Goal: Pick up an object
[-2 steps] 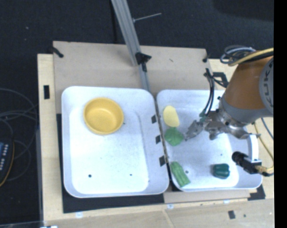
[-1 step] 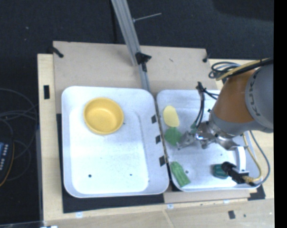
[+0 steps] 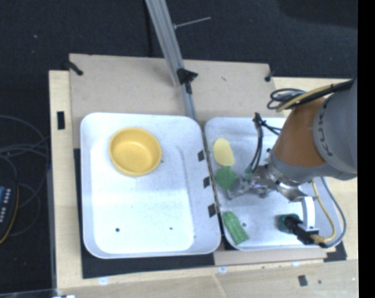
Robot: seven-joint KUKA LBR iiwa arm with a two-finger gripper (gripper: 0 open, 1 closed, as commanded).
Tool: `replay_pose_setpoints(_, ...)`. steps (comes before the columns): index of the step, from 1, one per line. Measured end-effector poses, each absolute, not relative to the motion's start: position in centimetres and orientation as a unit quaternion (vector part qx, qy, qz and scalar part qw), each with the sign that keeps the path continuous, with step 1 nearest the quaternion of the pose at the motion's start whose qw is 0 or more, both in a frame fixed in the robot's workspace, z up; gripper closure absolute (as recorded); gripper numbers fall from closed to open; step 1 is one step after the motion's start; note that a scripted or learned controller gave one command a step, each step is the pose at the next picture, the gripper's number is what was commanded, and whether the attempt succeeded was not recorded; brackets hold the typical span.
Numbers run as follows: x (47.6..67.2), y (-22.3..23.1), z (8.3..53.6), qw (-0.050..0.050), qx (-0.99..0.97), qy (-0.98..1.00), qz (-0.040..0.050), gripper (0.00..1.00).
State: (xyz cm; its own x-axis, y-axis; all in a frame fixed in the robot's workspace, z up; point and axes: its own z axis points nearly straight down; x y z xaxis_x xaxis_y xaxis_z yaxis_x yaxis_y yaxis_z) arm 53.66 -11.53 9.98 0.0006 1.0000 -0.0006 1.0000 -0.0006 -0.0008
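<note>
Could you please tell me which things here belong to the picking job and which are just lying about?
In the job: gripper; small green piece close beside it in the right bin, likely its target.
Lying about: pale yellow piece; green block; yellow bowl in the left bin.

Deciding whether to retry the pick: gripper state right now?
Gripper: cannot be told from this view; it is over the right bin, beside a green piece.

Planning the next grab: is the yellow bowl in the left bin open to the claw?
Likely yes: the yellow bowl sits alone, uncovered; the claw is over the right bin.
</note>
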Motion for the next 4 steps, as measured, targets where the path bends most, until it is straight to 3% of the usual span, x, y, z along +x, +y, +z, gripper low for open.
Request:
replay_pose_setpoints(1,53.8,-11.6,11.2,-0.001,-0.708,-0.706,-0.0012,1.00)
replay_pose_setpoints(4,53.1,-13.5,24.7,-0.002,-0.707,-0.707,-0.0012,1.00)
